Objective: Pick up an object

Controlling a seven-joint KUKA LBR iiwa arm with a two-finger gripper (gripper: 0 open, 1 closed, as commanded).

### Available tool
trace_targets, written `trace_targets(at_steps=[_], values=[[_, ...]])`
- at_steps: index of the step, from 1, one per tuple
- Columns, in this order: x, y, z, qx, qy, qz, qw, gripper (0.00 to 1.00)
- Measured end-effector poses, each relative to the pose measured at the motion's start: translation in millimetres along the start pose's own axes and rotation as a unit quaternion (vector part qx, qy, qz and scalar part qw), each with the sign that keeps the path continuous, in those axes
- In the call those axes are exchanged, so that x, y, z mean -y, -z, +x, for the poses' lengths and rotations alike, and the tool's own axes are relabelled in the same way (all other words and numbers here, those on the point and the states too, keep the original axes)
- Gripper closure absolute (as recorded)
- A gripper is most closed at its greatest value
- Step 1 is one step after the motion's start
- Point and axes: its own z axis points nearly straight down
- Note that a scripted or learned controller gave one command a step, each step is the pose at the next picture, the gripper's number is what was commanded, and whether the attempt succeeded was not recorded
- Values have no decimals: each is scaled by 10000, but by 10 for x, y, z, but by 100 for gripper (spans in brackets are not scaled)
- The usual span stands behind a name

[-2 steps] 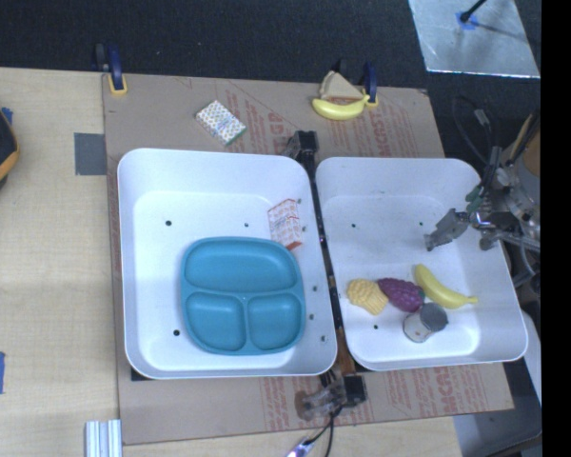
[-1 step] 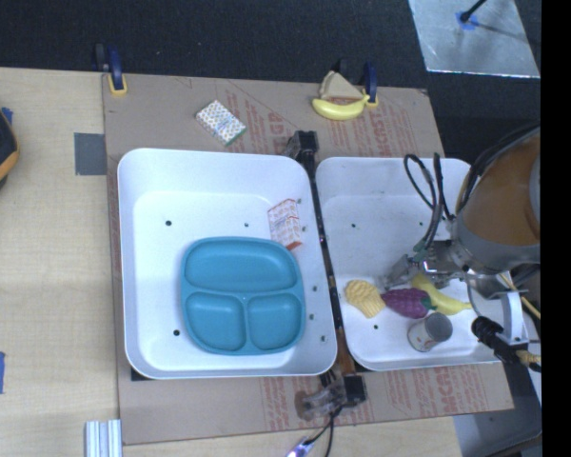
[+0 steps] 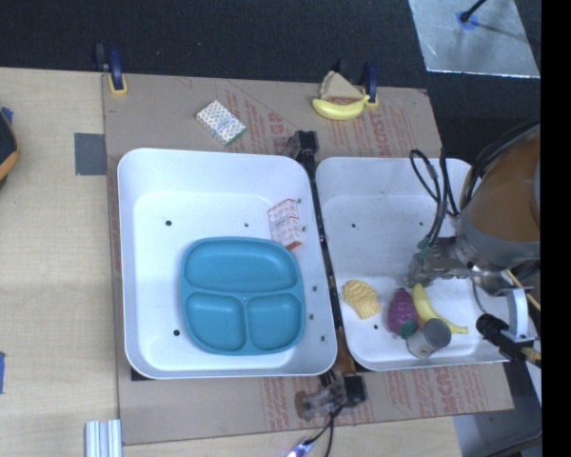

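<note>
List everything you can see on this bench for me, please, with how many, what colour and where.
Bins: two, white, side by side on the cardboard.
Divided plate: one, blue, in the left bin.
Small packet: one, red and white, in the left bin beside the plate's far right corner.
Corn-like toy: one, yellow, near side of the right bin.
Purple toy: one, right of the corn.
Banana: one, yellow, beside the purple toy.
Can: one, grey, near edge of the right bin.
Banana outside: one, yellow, on the cardboard behind the bins.
Patterned packet: one, pale, behind the left bin.
Robot arm: one, grey and orange, over the right bin.
</note>
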Motion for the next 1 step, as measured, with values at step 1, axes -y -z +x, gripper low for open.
trace_targets(at_steps=[1], values=[[1,101,-8,6,12,7,10000,100]])
